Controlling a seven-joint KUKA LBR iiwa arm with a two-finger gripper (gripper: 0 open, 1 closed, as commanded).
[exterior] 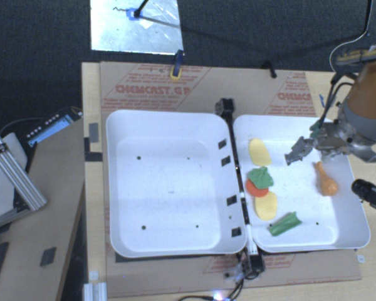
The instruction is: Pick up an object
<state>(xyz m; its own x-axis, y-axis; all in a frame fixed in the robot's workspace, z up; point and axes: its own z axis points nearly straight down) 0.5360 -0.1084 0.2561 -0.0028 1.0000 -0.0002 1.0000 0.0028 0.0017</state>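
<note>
- Five small items lay in the right bin, while the left bin stood beside it on the desk.
- Nearest the arm was an orange carrot-shaped piece, lying flat toward the bin's right side, well apart from the rest.
- Along the left side of that bin sat a yellow piece, a green leafy piece lying on a red disc, another yellow piece and a green pod.
- All looked like light, stiff plastic play food, probably smooth and apt to slip; the carrot's narrow neck or the pod's middle seemed the safest places to pinch.
- Reaching in from the right, the gripper hung over the upper middle of the right bin, tilted toward the left.
- Whether the jaws stood open or closed could not be told, and nothing was seen between them.
</note>
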